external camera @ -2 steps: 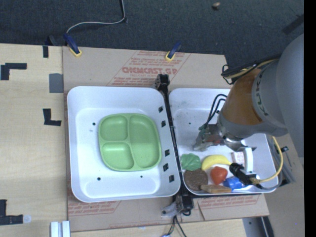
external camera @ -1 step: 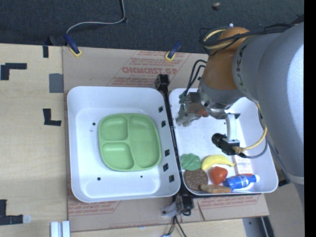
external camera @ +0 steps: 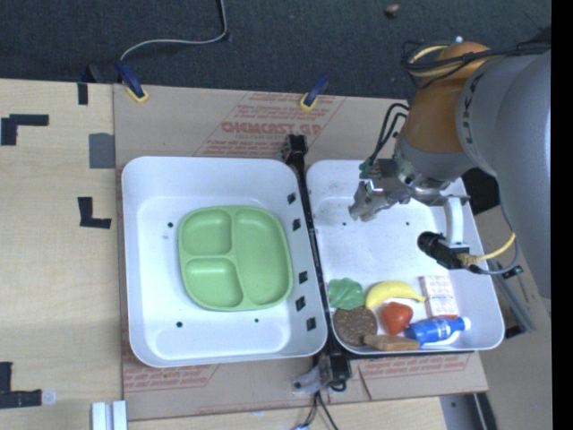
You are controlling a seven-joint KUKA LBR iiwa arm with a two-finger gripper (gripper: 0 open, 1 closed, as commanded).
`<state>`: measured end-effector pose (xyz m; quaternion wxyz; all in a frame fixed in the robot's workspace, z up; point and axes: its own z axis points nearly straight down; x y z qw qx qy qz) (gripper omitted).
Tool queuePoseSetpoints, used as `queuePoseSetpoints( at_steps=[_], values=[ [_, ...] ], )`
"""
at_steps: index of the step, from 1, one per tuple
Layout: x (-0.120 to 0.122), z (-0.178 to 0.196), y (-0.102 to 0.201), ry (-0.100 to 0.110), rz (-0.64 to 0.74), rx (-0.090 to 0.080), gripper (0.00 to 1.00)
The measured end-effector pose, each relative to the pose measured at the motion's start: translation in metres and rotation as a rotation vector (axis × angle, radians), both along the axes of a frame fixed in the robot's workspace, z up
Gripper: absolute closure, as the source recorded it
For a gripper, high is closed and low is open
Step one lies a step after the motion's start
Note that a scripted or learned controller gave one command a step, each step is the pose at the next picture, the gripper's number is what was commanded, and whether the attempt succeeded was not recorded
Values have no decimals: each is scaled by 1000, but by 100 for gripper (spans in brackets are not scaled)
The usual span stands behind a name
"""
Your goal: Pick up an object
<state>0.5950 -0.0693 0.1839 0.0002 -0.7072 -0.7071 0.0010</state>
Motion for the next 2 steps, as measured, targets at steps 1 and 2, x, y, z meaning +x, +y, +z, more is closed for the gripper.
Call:
queuePoseSetpoints(
  at_steps=[1,2],
  values=[
    [-31,58,-36,-2,0,0,100],
    [33,63,-125,-1,0,-1,100]
  ],
)
